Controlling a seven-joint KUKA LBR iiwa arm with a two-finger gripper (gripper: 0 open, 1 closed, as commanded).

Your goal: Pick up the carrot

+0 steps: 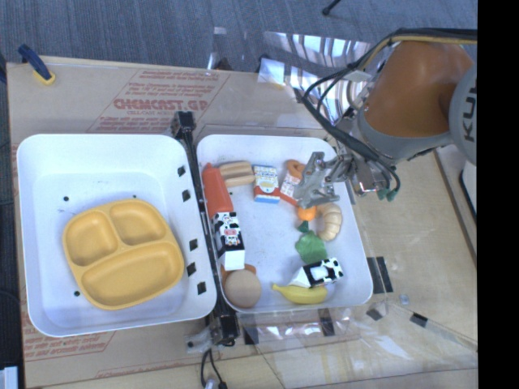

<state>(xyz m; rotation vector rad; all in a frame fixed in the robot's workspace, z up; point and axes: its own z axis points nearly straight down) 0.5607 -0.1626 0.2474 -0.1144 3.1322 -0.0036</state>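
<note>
The carrot (306, 214) lies in the right bin (268, 149), a small orange body with a green leafy top (310, 245) pointing toward the near side. It sits right beside a tan croissant (330, 221). My gripper (314, 186) hangs over the bin's right half, its metal tip just above the far end of the carrot and partly covering it. The view does not show whether the tip touches the carrot. The grey arm with its orange band (409, 87) reaches in from the upper right.
The right bin also holds a long red sausage (214, 191), a bread roll (236, 173), small cartons (265, 183), a cow-print carton (229, 235), an egg (242, 288) and a banana (302, 293). A yellow divided plate (122, 254) lies in the left bin (40, 160).
</note>
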